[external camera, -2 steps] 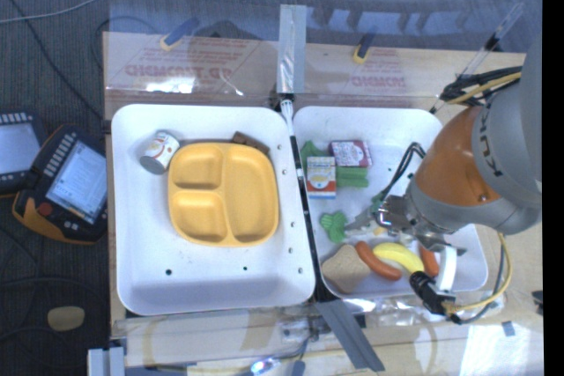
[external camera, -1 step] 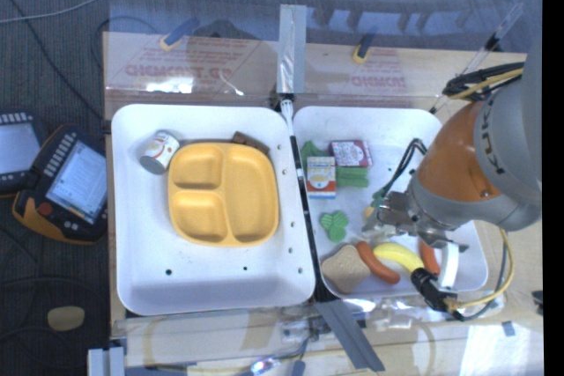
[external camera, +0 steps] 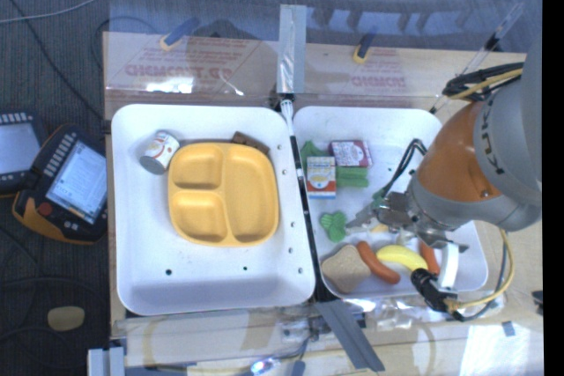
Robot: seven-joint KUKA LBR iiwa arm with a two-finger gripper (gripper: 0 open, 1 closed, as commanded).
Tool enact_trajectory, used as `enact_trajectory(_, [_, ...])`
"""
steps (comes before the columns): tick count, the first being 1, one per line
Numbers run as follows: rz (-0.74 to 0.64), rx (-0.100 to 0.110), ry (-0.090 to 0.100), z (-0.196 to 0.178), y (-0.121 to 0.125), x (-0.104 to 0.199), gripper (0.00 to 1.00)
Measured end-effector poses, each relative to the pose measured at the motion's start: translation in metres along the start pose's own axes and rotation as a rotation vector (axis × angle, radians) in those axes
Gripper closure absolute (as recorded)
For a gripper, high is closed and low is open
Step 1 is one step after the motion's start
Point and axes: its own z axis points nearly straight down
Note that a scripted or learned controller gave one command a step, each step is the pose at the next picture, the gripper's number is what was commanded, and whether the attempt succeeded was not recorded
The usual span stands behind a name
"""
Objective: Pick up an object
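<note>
The right bin holds a loose cluster of toy food. Nearest the gripper lies a yellow banana, touching a red-orange sausage on its left and a small carrot-like piece on its right. The sausage rests against a slice of bread at the bin's front left corner. Just above the bread sits a green broccoli piece. Toward the back of the bin stand a small juice carton, a red box and a green item (partly hidden behind the carton).

The gripper hangs just above the banana, over the middle of the right bin; whether it is released or clenched cannot be told, since the metal parts blur together and nothing is clearly seen between them. The arm, grey with its orange band, comes in from the right and covers that bin's right side.

The left bin carries a yellow divided plate at its centre, with a small white can lying at the plate's upper left corner, touching it. Both bins sit side by side on the surface. A handheld control screen lies on the floor well to the left.
</note>
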Motion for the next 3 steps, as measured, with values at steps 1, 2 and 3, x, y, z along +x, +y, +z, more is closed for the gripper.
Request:
enact_trajectory(1, [0.018, 0.002, -0.003, 0.009, -0.003, 0.005, 0.00])
enact_trajectory(2, [-0.047, 0.000, -0.003, 0.009, -0.002, 0.004, 0.00])
enact_trajectory(3, [0.045, 0.011, 0.008, 0.010, 0.008, -0.001, 0.00])
